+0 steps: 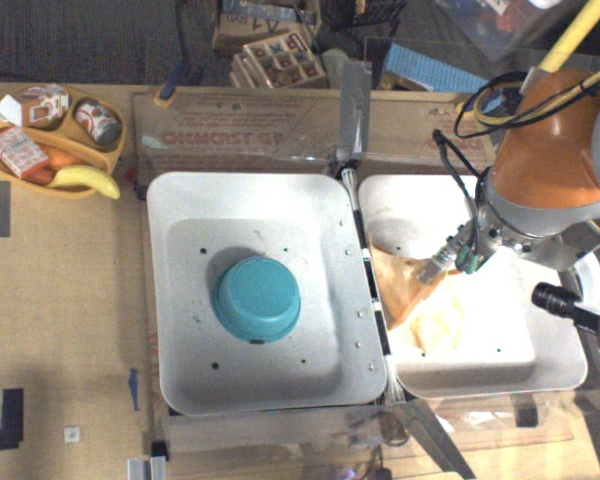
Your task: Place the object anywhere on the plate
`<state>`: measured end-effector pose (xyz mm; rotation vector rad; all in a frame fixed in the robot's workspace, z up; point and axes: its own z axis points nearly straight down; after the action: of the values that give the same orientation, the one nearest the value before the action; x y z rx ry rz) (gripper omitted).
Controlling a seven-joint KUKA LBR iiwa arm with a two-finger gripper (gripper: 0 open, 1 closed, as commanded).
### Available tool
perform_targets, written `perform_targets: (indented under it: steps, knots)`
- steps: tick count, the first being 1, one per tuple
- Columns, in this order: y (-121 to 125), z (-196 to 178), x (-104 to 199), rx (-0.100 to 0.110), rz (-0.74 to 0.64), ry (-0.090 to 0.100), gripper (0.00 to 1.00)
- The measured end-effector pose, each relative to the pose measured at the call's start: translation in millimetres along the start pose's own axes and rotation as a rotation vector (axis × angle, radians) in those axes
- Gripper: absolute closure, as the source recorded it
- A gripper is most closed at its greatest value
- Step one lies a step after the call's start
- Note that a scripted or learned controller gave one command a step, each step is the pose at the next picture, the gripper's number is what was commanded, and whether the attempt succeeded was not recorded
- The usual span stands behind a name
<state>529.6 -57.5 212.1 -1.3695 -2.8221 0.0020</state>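
Note:
A teal round plate [258, 298] lies in the middle of the left bin [180, 218]. In the right bin [550, 368], against its left wall, lies a soft tan-orange object [402, 290] with a paler yellow part [438, 326] toward the front. My gripper [438, 266] reaches down from the right. Its tip is at the upper right edge of the tan object and looks in contact with it. The wrist with its orange band [545, 153] hangs over the right bin's back right part.
A yellow tray [0, 153] with a banana and small packages sits at the bench's far left. A cardboard strip [240, 133] runs behind the bins. A metal divider [365, 268] separates the two bins. Black cables [460, 163] loop near the wrist.

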Motion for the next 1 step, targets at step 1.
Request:
perform_targets:
  steps: [1]
  knots:
    - [33.8, -9.4, 29.7, -0.003, -0.398, -0.005, 1.00]
